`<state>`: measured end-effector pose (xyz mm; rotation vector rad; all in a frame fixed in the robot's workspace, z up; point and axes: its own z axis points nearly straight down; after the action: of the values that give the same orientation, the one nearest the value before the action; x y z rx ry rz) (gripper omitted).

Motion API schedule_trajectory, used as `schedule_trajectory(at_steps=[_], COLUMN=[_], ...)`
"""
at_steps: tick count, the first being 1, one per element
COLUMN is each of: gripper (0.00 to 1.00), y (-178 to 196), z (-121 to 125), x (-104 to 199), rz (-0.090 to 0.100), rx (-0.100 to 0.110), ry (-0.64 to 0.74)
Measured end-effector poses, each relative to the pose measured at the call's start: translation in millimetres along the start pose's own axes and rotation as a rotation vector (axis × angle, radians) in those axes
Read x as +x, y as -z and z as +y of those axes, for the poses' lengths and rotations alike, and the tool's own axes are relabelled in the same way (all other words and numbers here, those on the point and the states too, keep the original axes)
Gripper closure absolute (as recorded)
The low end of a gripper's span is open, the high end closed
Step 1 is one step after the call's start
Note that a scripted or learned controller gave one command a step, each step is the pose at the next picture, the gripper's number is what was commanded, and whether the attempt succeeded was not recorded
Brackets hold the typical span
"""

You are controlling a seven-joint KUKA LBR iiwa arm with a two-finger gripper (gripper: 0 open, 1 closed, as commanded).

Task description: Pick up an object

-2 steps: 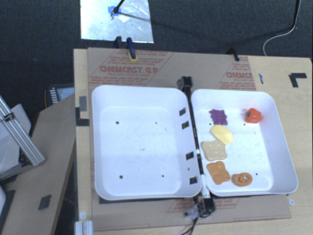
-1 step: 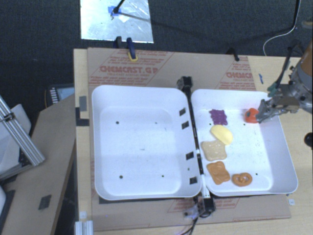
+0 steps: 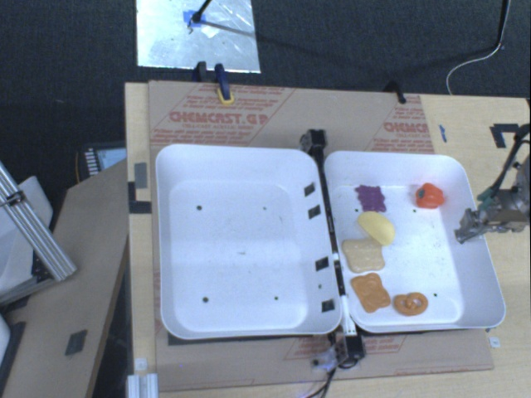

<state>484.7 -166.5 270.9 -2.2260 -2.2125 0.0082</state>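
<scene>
Dark carpet surrounds the table (image 3: 274, 110), which carries two white bins. We count six toys in the right bin (image 3: 477, 259): purple piece (image 3: 370, 196), red-orange pepper (image 3: 429, 195), yellow lemon (image 3: 377, 227), tan biscuit (image 3: 363, 254), orange waffle (image 3: 370, 292), and orange ring (image 3: 411, 303). Our claw (image 3: 470, 230) hangs at that bin's right rim, holding nothing; its opening we cannot tell. We should go for the pepper, nearest and standing apart, and descend straight over it.

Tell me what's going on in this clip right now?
A robot arm is reaching in from the right, its gripper over the right edge of the right bin. Nothing is picked up yet. Six small items lie in that bin: a purple piece, a red-orange one, a yellow one, and three tan or orange pieces below.
</scene>
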Motion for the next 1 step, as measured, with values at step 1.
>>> schedule_trajectory(at_steps=[1], gripper=[1.00], y=[82.1], z=[6.4], x=[34.5], rz=[0.000], rx=[-0.017], ry=[0.013])
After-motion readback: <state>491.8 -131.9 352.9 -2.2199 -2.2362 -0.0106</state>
